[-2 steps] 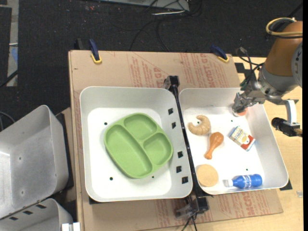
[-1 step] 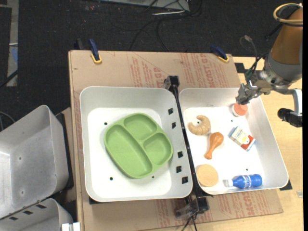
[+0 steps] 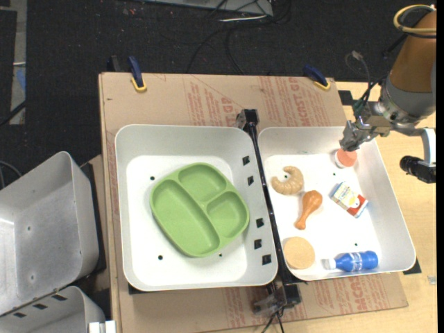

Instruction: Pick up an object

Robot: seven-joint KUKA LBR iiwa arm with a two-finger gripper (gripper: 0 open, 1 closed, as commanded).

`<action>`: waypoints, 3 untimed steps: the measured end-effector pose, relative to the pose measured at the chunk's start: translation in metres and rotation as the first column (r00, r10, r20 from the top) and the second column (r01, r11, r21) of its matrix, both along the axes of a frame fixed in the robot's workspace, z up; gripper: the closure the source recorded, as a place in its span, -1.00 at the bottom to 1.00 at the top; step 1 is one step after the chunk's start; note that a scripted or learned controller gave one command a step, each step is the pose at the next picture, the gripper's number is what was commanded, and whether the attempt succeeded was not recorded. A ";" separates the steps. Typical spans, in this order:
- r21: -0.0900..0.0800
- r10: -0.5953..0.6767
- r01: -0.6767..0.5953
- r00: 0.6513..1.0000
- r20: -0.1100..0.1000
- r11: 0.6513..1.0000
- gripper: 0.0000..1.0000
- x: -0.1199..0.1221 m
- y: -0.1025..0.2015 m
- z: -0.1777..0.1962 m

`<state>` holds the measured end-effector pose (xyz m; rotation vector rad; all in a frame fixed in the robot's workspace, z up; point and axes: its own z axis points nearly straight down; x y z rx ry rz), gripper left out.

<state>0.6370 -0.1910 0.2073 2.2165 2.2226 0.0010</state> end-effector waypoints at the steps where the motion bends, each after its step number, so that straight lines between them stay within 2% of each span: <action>1: 0.003 0.004 -0.004 1.000 -0.002 1.000 1.00 -0.010 0.050 0.011; 3: 0.003 0.004 -0.004 1.000 -0.005 1.000 1.00 -0.054 0.152 -0.004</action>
